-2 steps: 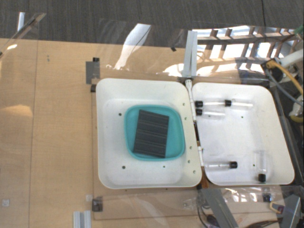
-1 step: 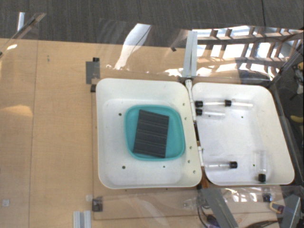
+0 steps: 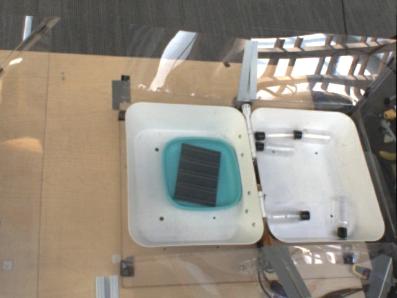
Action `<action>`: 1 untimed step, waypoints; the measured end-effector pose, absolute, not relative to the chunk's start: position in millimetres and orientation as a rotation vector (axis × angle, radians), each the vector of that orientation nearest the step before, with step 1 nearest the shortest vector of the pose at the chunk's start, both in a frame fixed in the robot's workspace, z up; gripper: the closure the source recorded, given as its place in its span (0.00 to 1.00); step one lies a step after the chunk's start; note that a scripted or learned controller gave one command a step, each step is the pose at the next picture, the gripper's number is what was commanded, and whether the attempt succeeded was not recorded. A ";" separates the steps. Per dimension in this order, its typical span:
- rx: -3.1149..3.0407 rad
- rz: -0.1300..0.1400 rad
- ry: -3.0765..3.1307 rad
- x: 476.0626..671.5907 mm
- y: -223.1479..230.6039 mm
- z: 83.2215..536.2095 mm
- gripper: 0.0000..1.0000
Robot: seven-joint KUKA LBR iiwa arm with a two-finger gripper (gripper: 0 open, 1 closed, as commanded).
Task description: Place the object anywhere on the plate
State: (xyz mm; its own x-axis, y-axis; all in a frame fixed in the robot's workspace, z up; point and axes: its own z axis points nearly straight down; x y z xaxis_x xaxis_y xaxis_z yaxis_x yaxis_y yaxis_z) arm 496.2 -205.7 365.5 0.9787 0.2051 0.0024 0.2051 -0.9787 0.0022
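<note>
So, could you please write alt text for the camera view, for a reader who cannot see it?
A dark ribbed rectangular object lies on a teal plate in the left white bin. The right white bin beside it holds several clear tubes with black caps, and both bins sit on a wooden bench.

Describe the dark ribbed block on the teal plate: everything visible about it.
The dark ribbed block is a flat, dark grey rectangle with ridges running across its short width. It looks matte, perhaps rubber or plastic. It lies flat, slightly tilted from the bin's edges, near the middle of the teal plate, wholly within its rim. The plate sits in the left white bin. Nothing else touches the block.
</note>
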 end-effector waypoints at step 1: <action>3.125 0.001 0.324 513.4 -204.8 288.2 0.00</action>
